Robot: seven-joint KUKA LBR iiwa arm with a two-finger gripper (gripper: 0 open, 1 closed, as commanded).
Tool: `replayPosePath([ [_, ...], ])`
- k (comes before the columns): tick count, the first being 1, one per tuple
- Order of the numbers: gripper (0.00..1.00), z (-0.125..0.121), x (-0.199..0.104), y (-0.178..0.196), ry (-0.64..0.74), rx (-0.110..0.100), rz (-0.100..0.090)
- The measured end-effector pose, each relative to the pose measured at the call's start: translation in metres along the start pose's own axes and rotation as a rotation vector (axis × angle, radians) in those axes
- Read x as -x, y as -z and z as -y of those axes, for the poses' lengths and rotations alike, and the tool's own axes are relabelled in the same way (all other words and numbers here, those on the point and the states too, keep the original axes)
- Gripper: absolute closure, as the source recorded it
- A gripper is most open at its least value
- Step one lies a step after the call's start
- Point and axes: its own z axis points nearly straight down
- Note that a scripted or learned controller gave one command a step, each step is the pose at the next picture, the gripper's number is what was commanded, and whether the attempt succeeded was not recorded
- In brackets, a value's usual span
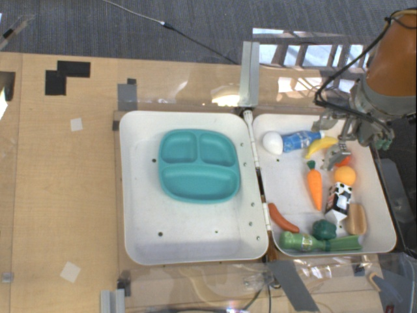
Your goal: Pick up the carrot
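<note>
The carrot (pixel 315 187) is orange with a green top and lies lengthwise in the right bin (pixel 384 194), near its middle. My gripper (pixel 338 154) hangs over the bin's upper right part, just up and right of the carrot's green end, close to a yellow banana (pixel 320 145). Its fingers look slightly apart with nothing between them. The carrot is not touched by the gripper.
The right bin also holds a white egg (pixel 272 142), a blue bottle (pixel 300 139), an orange fruit (pixel 345 175), a black-and-white cow toy (pixel 339 199), a bread roll (pixel 356 219), a red sausage (pixel 283 218), broccoli (pixel 323 229) and a green cucumber (pixel 319 242). The left bin (pixel 140 233) bears a teal divided plate (pixel 199 165).
</note>
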Motion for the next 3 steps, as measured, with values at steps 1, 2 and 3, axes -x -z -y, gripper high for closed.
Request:
replayPosePath([
  [1, 0.00, 0.013, -0.002, -0.141, 0.142, -0.003, 0.009],
  [2, 0.00, 0.014, -0.038, -0.141, -0.226, -0.001, 0.006],
  [3, 1.00, 0.012, -0.035, -0.128, -0.219, -0.001, 0.015],
])
